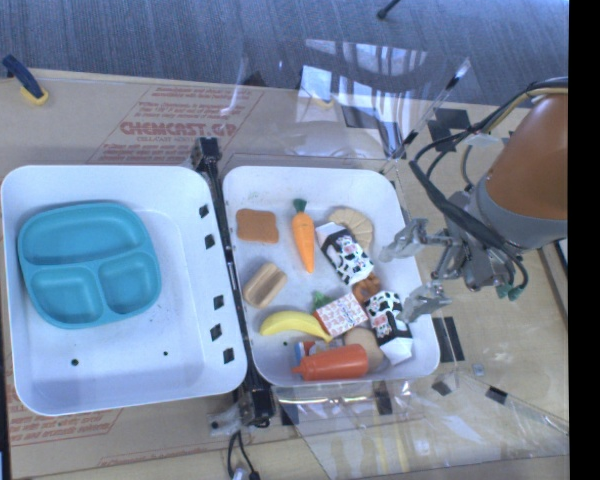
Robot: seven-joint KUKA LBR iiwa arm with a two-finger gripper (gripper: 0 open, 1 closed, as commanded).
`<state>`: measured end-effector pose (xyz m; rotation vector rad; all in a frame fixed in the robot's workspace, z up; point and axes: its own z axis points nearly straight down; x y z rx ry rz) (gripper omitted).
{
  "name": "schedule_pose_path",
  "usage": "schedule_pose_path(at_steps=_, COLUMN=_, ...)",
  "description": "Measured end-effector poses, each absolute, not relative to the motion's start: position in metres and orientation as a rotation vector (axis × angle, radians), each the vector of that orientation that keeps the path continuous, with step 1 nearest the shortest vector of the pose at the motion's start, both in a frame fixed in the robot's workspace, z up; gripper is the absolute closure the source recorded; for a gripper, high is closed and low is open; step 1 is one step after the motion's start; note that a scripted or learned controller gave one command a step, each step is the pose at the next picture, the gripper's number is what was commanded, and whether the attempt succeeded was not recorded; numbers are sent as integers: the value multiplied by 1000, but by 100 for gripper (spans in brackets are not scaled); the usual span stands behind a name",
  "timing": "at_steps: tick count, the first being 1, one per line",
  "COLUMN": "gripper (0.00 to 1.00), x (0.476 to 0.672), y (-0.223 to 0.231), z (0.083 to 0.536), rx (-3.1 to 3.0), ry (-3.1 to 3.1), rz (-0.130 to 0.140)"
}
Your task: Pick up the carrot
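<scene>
Orange and tapered with a green top, the toy carrot lies lengthwise in the far part of the right white bin, between a brown bread slice on its left and a black-and-white carton on its right. The metal two-finger gripper hovers over the bin's right rim, fingers spread, holding nothing.
</scene>
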<state>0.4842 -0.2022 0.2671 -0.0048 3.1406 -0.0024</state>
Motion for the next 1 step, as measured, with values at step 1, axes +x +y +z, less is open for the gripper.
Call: schedule_pose_path(at_steps=1, gripper=0, x=556, y=-163, z=184, rx=-17, ry=3147, rz=7)
